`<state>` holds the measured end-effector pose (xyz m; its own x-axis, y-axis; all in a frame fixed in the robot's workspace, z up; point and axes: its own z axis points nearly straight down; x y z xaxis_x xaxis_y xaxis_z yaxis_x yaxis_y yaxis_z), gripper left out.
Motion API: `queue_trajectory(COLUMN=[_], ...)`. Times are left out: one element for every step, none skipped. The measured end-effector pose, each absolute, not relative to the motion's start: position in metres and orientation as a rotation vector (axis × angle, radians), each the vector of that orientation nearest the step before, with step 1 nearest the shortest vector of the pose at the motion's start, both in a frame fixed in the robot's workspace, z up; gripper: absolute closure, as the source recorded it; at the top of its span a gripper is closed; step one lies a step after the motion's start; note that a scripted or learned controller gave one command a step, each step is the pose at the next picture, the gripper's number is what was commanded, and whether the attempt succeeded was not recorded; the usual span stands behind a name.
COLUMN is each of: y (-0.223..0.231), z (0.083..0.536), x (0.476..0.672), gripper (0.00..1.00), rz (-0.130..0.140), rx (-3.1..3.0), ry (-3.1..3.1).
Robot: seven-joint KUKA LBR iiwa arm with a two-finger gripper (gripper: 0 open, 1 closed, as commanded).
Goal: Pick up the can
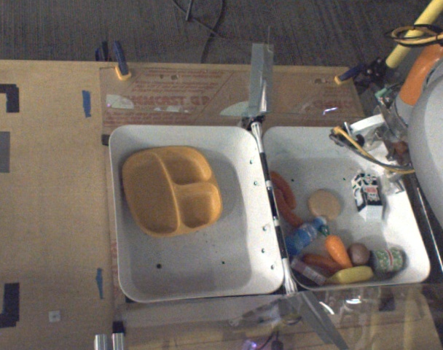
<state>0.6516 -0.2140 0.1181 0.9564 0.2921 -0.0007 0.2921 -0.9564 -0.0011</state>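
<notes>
Bench w/ two white bins. Can [387, 260] lies in right bin [303, 146], front-right corner, beside banana [352, 274]. My gripper [369, 190] above bin (fingers: can't tell). Pick not done.

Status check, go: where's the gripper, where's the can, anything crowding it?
Gripper low over the right bin, far side. Can lying in the bin's near right corner, not gripped. Yellow banana and small potato pressed beside it.

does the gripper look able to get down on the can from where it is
Probably yes. The can lies in the right bin's near corner, top exposed, and the gripper sits just behind it. The bin wall and the yellow piece beside it crowd the fingers' room.
</notes>
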Motion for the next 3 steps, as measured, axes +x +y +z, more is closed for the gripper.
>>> queue_trajectory(y=[-0.208, -0.173, -0.204], z=[0.093, 0.265, 0.165], x=[0.605, 0.590, 0.532], gripper=[0.00, 0.00, 0.00], rz=[-0.026, 0.002, 0.005], rx=[-3.038, -3.098, -3.107], ry=[-0.768, -0.514, -0.444])
